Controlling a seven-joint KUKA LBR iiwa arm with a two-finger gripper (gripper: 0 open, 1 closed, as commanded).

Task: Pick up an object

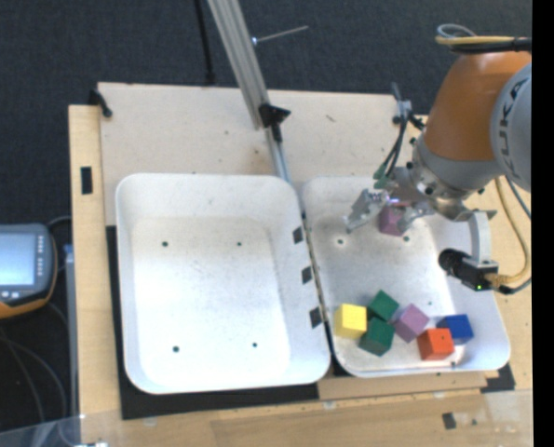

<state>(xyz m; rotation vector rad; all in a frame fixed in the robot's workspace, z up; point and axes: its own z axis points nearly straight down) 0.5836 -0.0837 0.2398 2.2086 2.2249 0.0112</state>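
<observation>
My gripper [385,210] hangs over the far part of the right bin [351,259], and a small purple block [391,220] shows between its metal fingers [359,209]. At the bin's near end lies a cluster of blocks: a yellow block [352,319], a green block [384,304], a dark green block [377,337], a second purple block [412,321], an orange-red block [435,343] and a blue block [457,327]. The held block is well apart from that cluster.
The left bin [211,277] sits beside the right one, with their rims meeting near the middle. A slanted metal rail [244,54] rises behind the bins. A small screen device [11,264] sits off the bench at the left.
</observation>
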